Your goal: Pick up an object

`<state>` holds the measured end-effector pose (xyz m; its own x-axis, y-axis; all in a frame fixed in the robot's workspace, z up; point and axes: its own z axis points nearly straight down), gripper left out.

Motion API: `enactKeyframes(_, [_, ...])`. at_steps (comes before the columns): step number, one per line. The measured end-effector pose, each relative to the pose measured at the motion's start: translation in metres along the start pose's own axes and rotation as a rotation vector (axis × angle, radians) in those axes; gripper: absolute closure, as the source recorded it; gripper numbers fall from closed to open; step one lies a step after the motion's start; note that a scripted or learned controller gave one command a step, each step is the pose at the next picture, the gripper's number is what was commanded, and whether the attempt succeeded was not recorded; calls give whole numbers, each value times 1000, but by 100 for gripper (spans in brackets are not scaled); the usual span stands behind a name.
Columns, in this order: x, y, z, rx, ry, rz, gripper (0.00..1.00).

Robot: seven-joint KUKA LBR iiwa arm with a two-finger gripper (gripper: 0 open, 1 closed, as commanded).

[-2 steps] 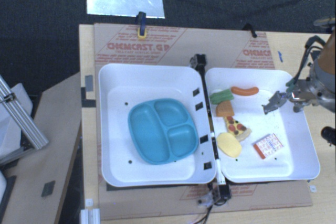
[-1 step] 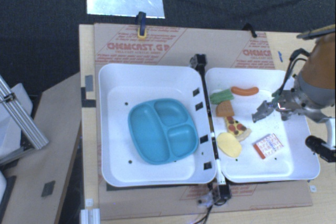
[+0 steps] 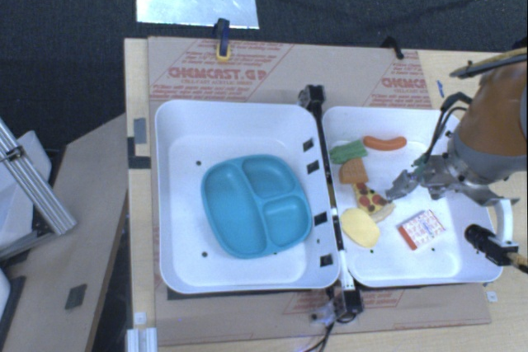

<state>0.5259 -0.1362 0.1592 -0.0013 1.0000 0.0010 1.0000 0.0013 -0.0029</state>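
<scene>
Yellow and rounded, the lemon-shaped toy [image 3: 360,227] lies at the lower left of the right bin [image 3: 462,269], touching the pizza slice [image 3: 373,201] just above it. I see the rest of the loose items bunched toward that bin's left side: a brown piece [image 3: 354,171], a green piece [image 3: 348,152], an orange sausage [image 3: 384,143], and a red-and-white card [image 3: 421,228] lying apart at lower centre. My gripper [image 3: 402,183] hangs over the pizza slice's right edge; I cannot tell how it is set, and nothing shows in its grasp. I judge the pick not yet made. The blue divided plate [image 3: 256,204] sits alone in the left bin [image 3: 177,177], likely as a drop target.
</scene>
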Motion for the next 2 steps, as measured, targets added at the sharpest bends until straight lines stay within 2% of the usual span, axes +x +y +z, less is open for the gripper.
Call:
enactKeyframes(1, [2,-1,61,-4,-1,1,0])
enactKeyframes(2, [2,0,48,-7,-1,1,100])
